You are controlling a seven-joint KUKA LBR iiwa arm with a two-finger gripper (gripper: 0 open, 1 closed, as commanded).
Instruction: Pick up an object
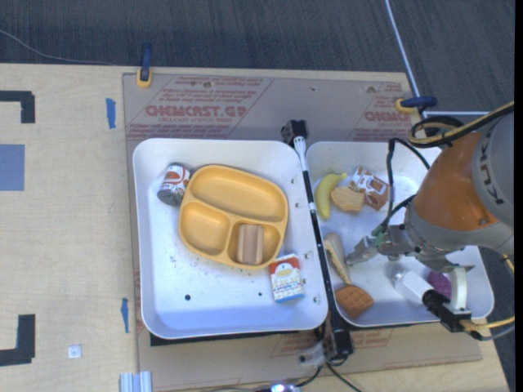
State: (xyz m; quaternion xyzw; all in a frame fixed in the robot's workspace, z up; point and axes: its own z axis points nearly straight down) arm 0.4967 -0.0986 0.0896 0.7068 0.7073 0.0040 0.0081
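The gripper (365,251) sits low inside the right bin (482,305), pointing toward the divider between the two bins. Whether it is spread or closed cannot be told; the tip is small and blurred against the white floor. Nothing is visibly caught in it, so by this view the pick is not yet made and the lift is all still to do.

Candidates lie close around it. A pale stick-like piece (335,257) lies just beside the tip, toward the divider. A round brown cookie (354,300) lies nearer the front wall, below the tip. A banana (326,193) and a brown-and-white snack piece (360,193) lie farther back. A purple thing (440,283) and a white tube (411,285) sit behind the gripper, partly under the wrist.

Room is tight. The divider wall is close ahead of the tip, so a grasp on the stick-like piece would likely press toward that edge. Open white floor lies between the tip and the snack piece.

The left bin (155,243), beyond the divider, holds a yellow divided plate (221,194), a small can (172,184) and a little carton (285,278), all well apart from the gripper.
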